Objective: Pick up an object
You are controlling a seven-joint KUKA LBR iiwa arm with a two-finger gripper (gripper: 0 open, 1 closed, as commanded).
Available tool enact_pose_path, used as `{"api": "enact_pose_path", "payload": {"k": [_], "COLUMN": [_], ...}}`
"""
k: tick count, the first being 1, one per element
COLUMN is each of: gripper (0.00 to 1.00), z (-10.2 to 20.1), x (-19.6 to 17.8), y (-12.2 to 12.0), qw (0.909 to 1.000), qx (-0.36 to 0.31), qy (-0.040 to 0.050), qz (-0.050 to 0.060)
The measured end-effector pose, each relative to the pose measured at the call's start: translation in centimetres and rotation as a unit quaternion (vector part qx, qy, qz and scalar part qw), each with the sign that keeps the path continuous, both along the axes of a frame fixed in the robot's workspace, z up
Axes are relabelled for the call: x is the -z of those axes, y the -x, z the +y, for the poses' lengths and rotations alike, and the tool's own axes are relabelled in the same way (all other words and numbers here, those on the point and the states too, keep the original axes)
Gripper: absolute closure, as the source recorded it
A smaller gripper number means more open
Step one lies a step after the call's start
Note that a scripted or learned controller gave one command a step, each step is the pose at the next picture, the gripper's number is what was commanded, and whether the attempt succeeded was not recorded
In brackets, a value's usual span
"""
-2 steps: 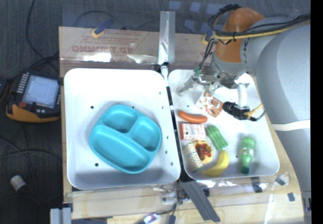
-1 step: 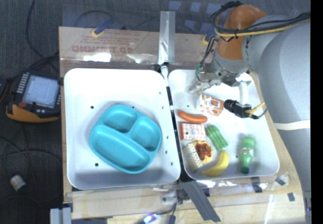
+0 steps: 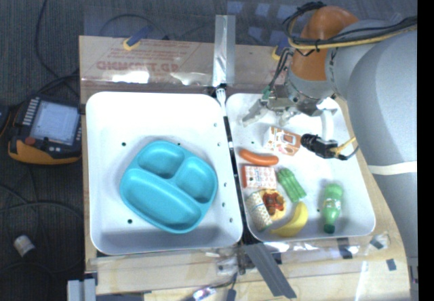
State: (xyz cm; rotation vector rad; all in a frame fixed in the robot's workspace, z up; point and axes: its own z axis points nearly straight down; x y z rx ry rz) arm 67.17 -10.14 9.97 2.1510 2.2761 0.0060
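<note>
Hovering at the far end of the right bin (image 3: 366,225), the gripper (image 3: 269,116) has its two fingers splayed apart with nothing between them: open and empty. No contact with any object.

Candidate targets, placed from the gripper:
- Orange-and-white carton (image 3: 283,141): nearest item, just toward the near edge of the bin and slightly to the arm's side. Squarish, lying flat, turned a little askew. Apart from the fingers.
- Orange sausage (image 3: 259,156): just beyond the carton, a bit toward the divider between the bins. Long axis runs roughly across the bin, slightly tilted.
- Red-and-white packet (image 3: 255,176), green cucumber (image 3: 291,184), food packet with red print (image 3: 266,203), banana (image 3: 293,219) and green bottle (image 3: 331,206): all further toward the near edge, packed close together.
- Blue divided plate (image 3: 169,184): well apart, in the left bin (image 3: 102,130).

Judgement: the carton is the likely pick. The move turns on a short shift toward the near edge, then a straight descent. The finger line looks to run across the bin, which would straddle the carton; for the sausage it would lie along the long axis, so a wrist turn would be needed.

Risk: the carton and sausage sit close, so a low pass could nudge one into the other.
</note>
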Motion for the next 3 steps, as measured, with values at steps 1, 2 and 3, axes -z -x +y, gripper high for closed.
{"api": "enact_pose_path", "payload": {"k": [1,2,3], "gripper": [0.0,0.0,0.0], "z": [-2.9,-2.6,-4.6], "x": [1.0,-7.3,0.8], "y": [6.8,2.0,8.4], "qw": [1.0,0.9962,0.9938], "qx": [0.004,0.086,0.111], "qy": [-0.0009,-0.0012,-0.0029], "qz": [0.001,0.006,0.005]}}
